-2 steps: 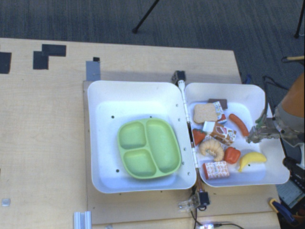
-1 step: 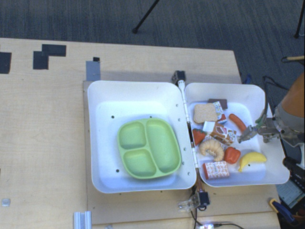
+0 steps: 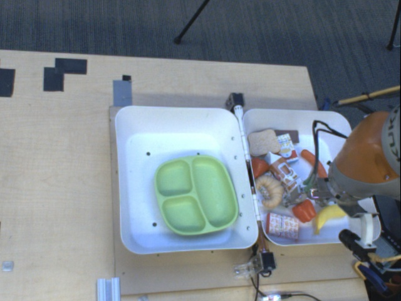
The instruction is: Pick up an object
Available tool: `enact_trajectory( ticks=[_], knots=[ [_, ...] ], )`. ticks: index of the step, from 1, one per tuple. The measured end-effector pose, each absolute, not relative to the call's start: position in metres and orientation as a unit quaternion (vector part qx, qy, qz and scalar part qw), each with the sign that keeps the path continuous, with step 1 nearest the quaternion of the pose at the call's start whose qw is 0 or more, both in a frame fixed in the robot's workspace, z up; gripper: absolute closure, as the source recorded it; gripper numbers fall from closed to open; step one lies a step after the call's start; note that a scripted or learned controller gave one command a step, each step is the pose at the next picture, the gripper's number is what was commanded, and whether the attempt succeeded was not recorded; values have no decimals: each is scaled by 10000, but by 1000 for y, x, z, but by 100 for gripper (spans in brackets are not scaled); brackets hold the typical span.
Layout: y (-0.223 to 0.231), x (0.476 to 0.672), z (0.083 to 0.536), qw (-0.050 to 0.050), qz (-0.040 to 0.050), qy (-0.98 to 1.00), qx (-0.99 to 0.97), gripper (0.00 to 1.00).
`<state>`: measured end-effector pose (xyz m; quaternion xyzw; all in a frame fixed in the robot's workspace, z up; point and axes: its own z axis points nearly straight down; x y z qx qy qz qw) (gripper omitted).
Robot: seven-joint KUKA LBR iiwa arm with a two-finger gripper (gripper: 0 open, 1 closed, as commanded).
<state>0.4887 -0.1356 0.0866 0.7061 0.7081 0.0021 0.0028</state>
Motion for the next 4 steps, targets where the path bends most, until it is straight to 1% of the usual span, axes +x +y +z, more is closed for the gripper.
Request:
enact_trajectory(
  ticks=[1, 2, 3, 4],
  knots=[
    [-136, 491, 98, 51, 37, 7087, 7055, 100],
    [-98, 536, 106, 9, 10, 7087, 7055, 100],
    [-164, 566, 145, 22, 8, 7083, 7060, 100],
    [-90, 602, 207, 11, 16, 7097, 7045, 100]
  ],
)
